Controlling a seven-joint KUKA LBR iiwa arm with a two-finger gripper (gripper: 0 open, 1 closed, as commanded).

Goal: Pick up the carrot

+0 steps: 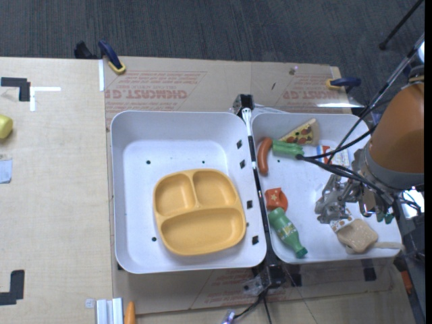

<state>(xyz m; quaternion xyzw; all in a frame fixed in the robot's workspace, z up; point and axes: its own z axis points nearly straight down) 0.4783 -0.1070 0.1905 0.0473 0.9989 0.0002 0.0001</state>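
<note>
Gripper (332, 206) hovers low over the right bin (307, 254), finger spread impossible to judge, nothing visibly held; carrot (264, 155) lies against the bin's left wall, well apart, likely light, rigid, slick plastic, so grab mid-body across its width

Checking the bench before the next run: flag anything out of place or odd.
A small yellow object lies alone on the bench at the far left edge, well apart from both bins. The other toys, including the carrot, sit in the right bin. Nothing looks spilled or damaged.
</note>
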